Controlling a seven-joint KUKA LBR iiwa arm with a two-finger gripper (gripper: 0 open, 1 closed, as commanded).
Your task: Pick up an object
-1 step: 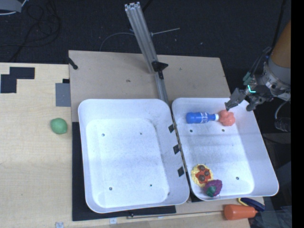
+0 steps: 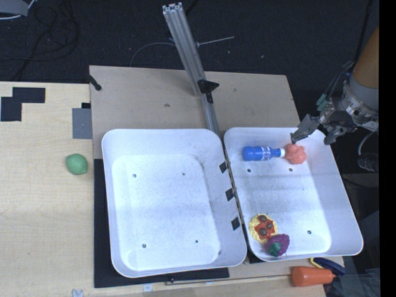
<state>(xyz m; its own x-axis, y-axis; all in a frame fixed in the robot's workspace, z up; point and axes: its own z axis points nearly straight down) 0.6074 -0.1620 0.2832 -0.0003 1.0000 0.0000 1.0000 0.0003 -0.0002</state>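
Note:
My gripper (image 2: 316,133) hangs over the far right corner of the right bin (image 2: 322,190). Its two dark fingers are spread apart, open, with nothing between them. Just below its left finger lies a salmon-pink lump (image 2: 296,154), which touches the white neck of a blue bottle (image 2: 255,153) lying on its side. At the bin's near edge sit a yellow toy with dark spots (image 2: 263,226) and a purple toy (image 2: 278,245), side by side.
The left bin (image 2: 161,203) adjoins the right one. A green ball (image 2: 77,164) rests on the wooden bench at the far left. An orange object (image 2: 311,276) lies outside the right bin's front edge. A slanted metal rail (image 2: 190,60) rises behind the bins.

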